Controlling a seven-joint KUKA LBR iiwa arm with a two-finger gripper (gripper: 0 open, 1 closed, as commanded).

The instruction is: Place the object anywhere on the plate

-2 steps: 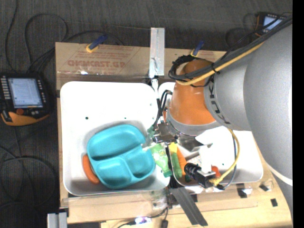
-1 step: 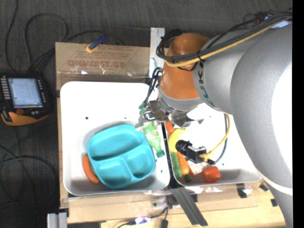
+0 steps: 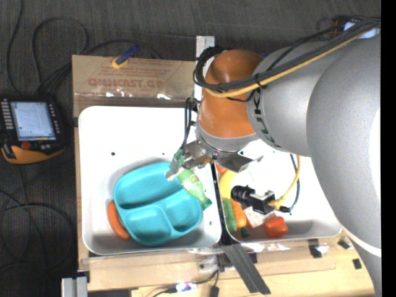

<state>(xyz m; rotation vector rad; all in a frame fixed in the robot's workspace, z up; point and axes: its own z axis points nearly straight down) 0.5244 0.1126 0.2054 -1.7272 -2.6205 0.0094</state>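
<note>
- Grey arm (image 3: 334,135), with its orange band (image 3: 232,98), sat closest to the lens and reached in above the wall between the 2 bins.
- Its claw (image 3: 179,164) hung over the right side of the blue plate (image 3: 148,203), fingers drawn in on the upper end of the green object (image 3: 195,187), which showed between them.
- That green object slanted down from the claw along the plate's right rim; whether it touched the plate could not be told.
- Releasing there looked risky. A shift left over the big compartment, then a low release, would likely stop it sliding off the rim.
- Left bin (image 3: 99,135) held the 3-part plate and an orange piece (image 3: 116,221) against the plate's left edge.
- Right bin (image 3: 309,224) held a yellow piece (image 3: 226,181), a carrot (image 3: 230,215) and a red piece (image 3: 276,228).
</note>
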